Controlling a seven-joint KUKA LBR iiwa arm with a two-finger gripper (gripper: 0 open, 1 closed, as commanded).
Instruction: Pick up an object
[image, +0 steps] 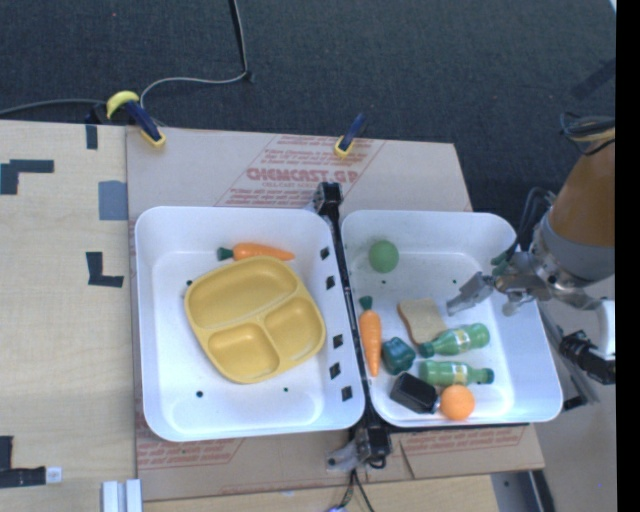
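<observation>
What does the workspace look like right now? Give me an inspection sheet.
Surface: cardboard sheet on a wooden bench, two white bins, left bin and right bin.
Job's things: right bin holds green ball, bread slice, carrot, two green bottles, orange, black block, teal piece.
Clutter: yellow divided plate and second carrot in left bin.
Grippers: gripper over right bin, nothing held.
Cables: black cable on floor.
Surroundings: dark carpet, clamps.

Cardboard sheet under both bins, two clamps at its far edge.
</observation>
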